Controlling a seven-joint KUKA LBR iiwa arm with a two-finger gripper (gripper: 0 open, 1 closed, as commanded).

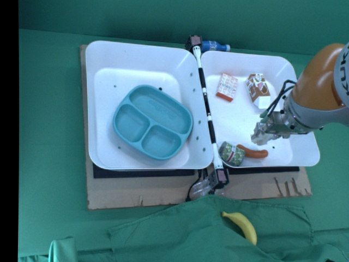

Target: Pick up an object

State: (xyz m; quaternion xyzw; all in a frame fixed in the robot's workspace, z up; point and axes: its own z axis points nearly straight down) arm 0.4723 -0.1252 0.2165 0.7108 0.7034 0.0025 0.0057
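Altogether, two white bins are seen side by side: the left bin [103, 64] and the right bin [283, 70]. The right bin is taken as the landmark here. One blue three-compartment tray [152, 122] is lying in the left bin, well apart from the right bin's contents.

Four objects are counted inside the right bin. One red-and-white packet [227, 87] is placed near its far left part, and one small carton [258, 90] is set just beside it toward the arm. Print can be made out on both, but no writing can be read. One green-labelled jar [232, 153] is laid at the bin's near left corner, and one orange sausage [252, 152] is placed just beside the jar, along the near wall.

One blue bottle [214, 46] is lying just outside the far left corner of the right bin. One banana [242, 225] is resting on a green cloth [185, 233] well in front of the bin.

The gripper [263, 135] is held over the near right part of the bin, just above the sausage; nothing is seen between its fingers, and whether they are spread or closed cannot be told.
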